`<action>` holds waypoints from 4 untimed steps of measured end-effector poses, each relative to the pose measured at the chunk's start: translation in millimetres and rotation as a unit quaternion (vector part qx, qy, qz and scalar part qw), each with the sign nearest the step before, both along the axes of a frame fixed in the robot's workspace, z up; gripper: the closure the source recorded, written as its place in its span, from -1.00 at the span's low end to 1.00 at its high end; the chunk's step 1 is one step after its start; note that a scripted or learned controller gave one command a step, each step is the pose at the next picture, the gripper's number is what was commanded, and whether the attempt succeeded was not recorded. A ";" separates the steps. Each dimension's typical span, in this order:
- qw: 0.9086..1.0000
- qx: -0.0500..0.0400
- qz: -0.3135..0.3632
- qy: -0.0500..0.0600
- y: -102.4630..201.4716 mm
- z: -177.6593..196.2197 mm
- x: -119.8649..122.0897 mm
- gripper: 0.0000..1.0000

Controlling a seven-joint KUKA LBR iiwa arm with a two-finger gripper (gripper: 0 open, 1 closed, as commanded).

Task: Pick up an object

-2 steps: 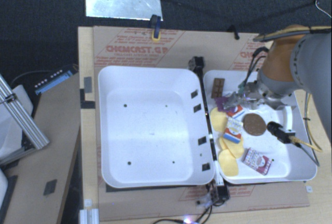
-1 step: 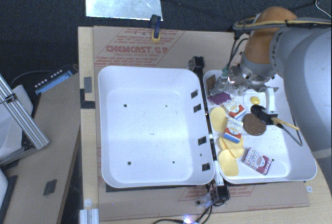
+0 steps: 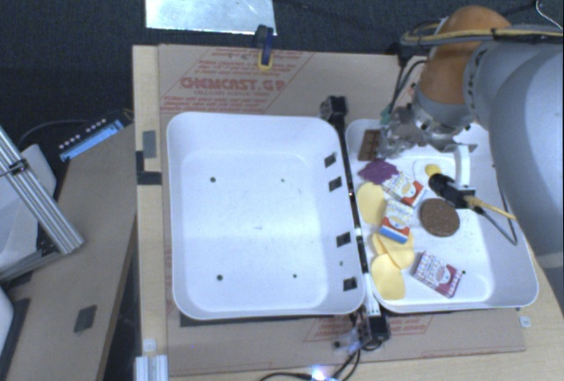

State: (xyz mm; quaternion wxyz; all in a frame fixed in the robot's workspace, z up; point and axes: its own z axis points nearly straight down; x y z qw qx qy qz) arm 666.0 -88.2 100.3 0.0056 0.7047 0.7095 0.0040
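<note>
Camera view, looking down on the bench: I take the brown disc (image 3: 438,218) in the right bin (image 3: 520,282) as my marker. Well to the left of the disc sits the left bin (image 3: 256,212), white and shallow. Nearer, just left of the disc, yellow pieces (image 3: 371,203) run along the right bin's wall. Among them are a blue-and-white bit (image 3: 394,235) and red-and-white packets (image 3: 402,189).

Up and to the left of the disc lies a purple scrap (image 3: 379,169), and beyond that, further from the disc, a brown block (image 3: 370,143). The pincer (image 3: 401,139) hangs above the disc's upper left, at the far end of the bin. The brown block is just beside it on the left and the purple scrap just below it. How wide the pincer stands I cannot tell, nor whether it touches either one.

Below the disc rests a red packet (image 3: 438,273). To the upper right of the disc the grey arm (image 3: 520,97) reaches in.
</note>
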 end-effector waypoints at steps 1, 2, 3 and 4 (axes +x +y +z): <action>1.000 0.000 -0.001 -0.003 -3.6 182.0 0.6 1.00; 1.000 0.002 0.002 0.007 73.6 147.9 -18.5 1.00; 1.000 0.002 0.000 -0.004 92.4 319.6 -48.9 1.00; 1.000 0.002 0.002 0.002 182.8 397.7 -47.8 1.00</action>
